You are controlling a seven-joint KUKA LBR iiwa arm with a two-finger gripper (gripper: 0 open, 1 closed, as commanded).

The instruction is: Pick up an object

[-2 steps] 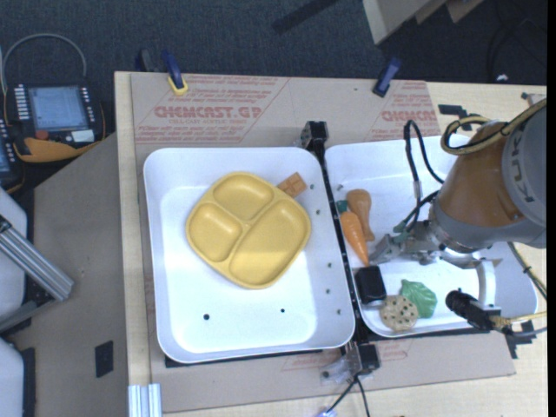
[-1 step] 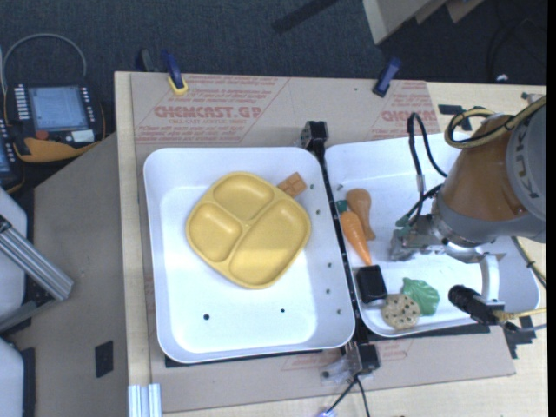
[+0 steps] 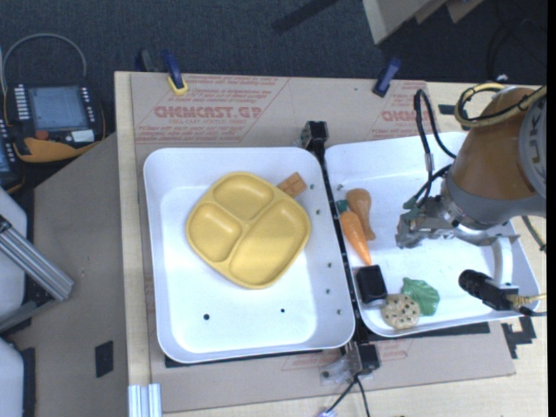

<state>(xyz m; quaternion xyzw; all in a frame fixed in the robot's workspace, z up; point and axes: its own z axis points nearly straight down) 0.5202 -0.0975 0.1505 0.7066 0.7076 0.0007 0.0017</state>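
Table (image 3: 217, 102): two shallow white bins are set side by side on it.

Left bin (image 3: 156, 259): a yellow divided plate (image 3: 249, 229) is laid flat near the middle, closer to the far edge. A small brown wooden block (image 3: 292, 183) is seen touching the plate's far right rim, close to the bin's far right corner.

Right bin (image 3: 391, 172): all loose objects are kept along the left edge and the near edge.
- An orange carrot (image 3: 354, 237) is laid lengthwise beside the left edge.
- A tan rounded piece (image 3: 359, 205) is found touching the carrot's far end.
- A black block (image 3: 371, 283) is placed just nearer than the carrot's tip, against the left edge.
- A round speckled cookie (image 3: 400, 311) is set at the near edge, just right of the black block.
- A green crumpled piece (image 3: 422, 292) is seen touching the cookie's right side.

Arm (image 3: 491, 163): it is reached in over the right edge of the right bin. The jaws are held over the middle of that bin, apart from the carrot and well apart from the cookie. Whether the jaws are wide or narrow cannot be told.
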